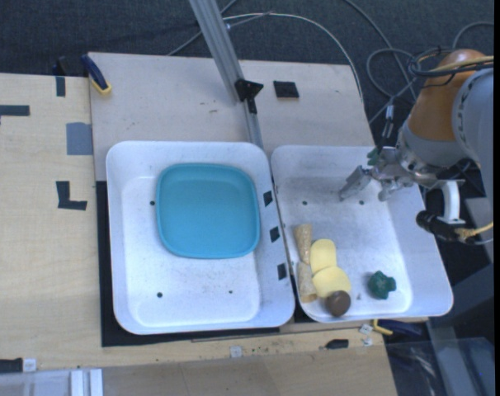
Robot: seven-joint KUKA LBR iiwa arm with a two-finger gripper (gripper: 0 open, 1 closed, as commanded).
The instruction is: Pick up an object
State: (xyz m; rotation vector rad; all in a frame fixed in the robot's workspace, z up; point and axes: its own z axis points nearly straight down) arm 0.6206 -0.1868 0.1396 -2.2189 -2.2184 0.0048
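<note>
Objects to pick sit bunched at the 6 o'clock end of the right bin (415, 246): two pale yellow pieces (323, 256) stacked against each other, a tan cone-like stick (304, 242) touching their 9 o'clock side, a second tan piece (305, 285) below it along the bin wall, a brown ball (338, 304) touching the lower yellow piece, and a green lump (381, 284) apart at 3 o'clock of the ball.

Gripper (367, 181) hangs over the 12 o'clock part of the same bin, well apart from the cluster. Fingers look spread, nothing between them. Whether it is touching the bin floor, can't tell.

Risks, my read:
- cluster is tight against the 9 o'clock wall; a finger coming down there likely hits the wall or lands on two pieces at once
- ball is round, probably squirts out of a pinch
- yellow pieces touching, so a grab may drag the neighbour and drop both
- green lump is the cleanest target, isolated, but near the 6 o'clock rim

Count: bins 2, blue plate (207, 210) 1 (in the left bin (126, 246)), yellow 2, tan 2, brown ball 1, green 1.
</note>
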